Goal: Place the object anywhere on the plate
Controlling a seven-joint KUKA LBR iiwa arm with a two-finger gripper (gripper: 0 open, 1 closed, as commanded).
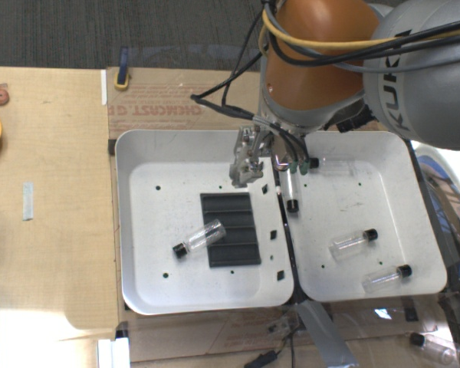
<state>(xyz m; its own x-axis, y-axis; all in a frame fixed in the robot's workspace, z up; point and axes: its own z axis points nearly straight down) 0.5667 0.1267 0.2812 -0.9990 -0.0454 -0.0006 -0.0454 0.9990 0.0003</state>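
while the gripper [248, 162] hovers above the black ribbed plate [230, 230], where a black-capped clear vial [199, 238] lies, we cannot tell its state.

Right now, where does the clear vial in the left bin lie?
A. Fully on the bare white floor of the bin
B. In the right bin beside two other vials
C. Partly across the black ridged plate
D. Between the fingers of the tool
C: the clear vial lies tilted, its clear end over the black ridged plate and its black cap off the plate's left edge.
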